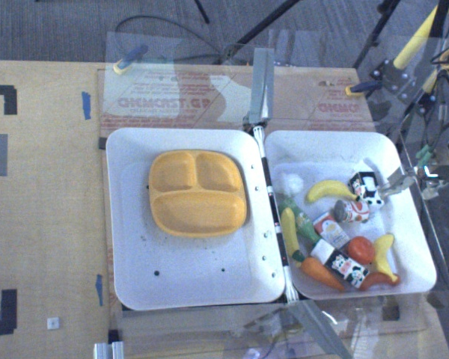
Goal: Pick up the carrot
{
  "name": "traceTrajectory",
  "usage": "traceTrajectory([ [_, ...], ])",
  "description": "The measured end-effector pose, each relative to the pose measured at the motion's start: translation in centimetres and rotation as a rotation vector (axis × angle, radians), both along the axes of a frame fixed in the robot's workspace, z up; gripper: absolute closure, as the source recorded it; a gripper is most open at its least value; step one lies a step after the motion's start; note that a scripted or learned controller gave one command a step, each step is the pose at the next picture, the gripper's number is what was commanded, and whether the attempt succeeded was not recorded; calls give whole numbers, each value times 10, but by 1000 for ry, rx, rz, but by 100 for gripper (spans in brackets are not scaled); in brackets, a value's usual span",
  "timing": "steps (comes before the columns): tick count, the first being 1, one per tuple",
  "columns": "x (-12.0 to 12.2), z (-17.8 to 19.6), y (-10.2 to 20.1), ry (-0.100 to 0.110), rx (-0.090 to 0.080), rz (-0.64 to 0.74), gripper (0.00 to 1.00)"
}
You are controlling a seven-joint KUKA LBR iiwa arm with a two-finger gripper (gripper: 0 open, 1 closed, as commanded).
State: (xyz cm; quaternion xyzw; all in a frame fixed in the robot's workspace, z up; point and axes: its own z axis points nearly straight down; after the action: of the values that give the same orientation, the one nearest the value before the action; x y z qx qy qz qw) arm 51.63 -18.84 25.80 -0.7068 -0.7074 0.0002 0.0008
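Observation:
The carrot (321, 274) is orange with a green top. It lies flat near the front left corner of the right bin (413, 223), pointing toward the front right. A black-and-white patterned box (343, 265) touches its far side. A long yellow piece (289, 232) lies just behind its green end, along the bin's left wall.
The right bin also holds a banana (331, 191), a red tomato (361, 249), a second yellow fruit (386, 251), a small can (345, 212) and a cow-patterned toy (365, 189). A yellow divided plate (198, 193) sits in the left bin (135, 260).

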Motion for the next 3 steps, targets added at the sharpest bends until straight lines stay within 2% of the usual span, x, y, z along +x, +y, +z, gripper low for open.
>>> traceTrajectory([
  [1, -37, -130, 42, -1, 0, 131, 0],
  [2, -35, -171, 70, -7, -2, -129, 0],
  [3, -32, -170, 20, 0, 21, -199, 0],
])
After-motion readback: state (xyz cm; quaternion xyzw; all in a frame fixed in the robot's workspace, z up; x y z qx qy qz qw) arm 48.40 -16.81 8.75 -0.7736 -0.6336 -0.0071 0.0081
